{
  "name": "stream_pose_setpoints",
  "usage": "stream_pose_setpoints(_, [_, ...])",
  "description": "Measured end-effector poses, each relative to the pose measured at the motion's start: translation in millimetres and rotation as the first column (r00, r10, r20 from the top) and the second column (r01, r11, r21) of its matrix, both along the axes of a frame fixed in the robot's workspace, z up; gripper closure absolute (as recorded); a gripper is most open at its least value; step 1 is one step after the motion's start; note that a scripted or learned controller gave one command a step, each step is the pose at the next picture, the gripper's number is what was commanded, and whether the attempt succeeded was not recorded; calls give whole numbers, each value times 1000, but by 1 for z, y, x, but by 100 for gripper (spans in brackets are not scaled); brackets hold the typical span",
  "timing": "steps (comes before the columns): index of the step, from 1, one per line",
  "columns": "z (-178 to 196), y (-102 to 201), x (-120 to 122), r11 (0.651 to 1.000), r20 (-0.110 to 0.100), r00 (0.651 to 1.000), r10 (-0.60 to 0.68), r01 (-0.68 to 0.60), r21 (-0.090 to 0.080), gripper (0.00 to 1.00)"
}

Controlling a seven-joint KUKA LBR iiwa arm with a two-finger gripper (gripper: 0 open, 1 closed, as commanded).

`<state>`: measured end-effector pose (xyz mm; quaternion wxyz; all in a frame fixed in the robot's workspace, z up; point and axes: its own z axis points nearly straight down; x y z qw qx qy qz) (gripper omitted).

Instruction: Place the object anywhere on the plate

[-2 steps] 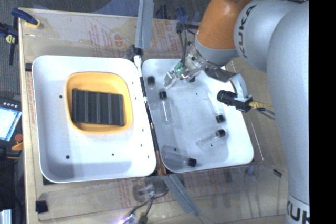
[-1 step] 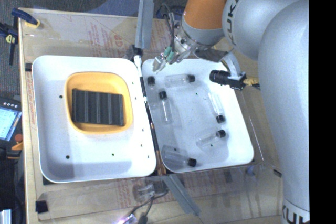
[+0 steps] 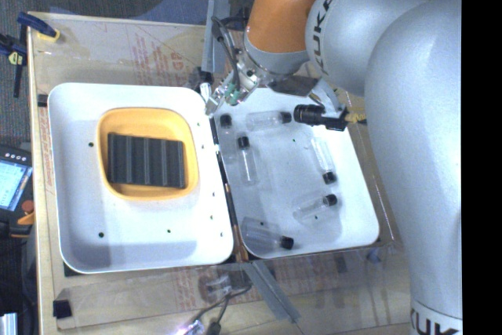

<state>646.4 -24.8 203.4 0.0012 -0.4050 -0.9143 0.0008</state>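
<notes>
Two white bins side by side on the bench (image 3: 118, 51). Left bin (image 3: 70, 192) holds a yellow plate (image 3: 145, 121) with a dark ribbed insert (image 3: 149, 161) in its middle. Right bin (image 3: 357, 208) holds several clear vials with black caps, scattered: one near the top (image 3: 271, 120), one by the left wall (image 3: 245, 161), one on the right (image 3: 323, 161), one lower right (image 3: 314, 208), one at the bottom (image 3: 263, 234).

Arm (image 3: 376, 35) reaches in from the right; gripper (image 3: 227, 96) sits at the top-left corner of the right bin, just by the wall shared with the left bin. Cannot tell its state; nothing visibly held.

Judgement: pick stage, not yet transport. All vials lie in the right bin, none on the plate. Nearest candidates are the capped end (image 3: 225, 121) just below the gripper and the top vial.

Next move calls for a secure grasp across a vial body, a lift clear of the shared wall, then travel left to over the plate and release
</notes>
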Motion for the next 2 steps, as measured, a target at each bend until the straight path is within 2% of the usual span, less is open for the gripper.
stream_pose_setpoints(1, [15, 18, -29, 961, 0, 961, 276, -276, 1, 100])
stream_pose_setpoints(2, [15, 17, -29, 961, 0, 961, 275, -275, 0, 0])
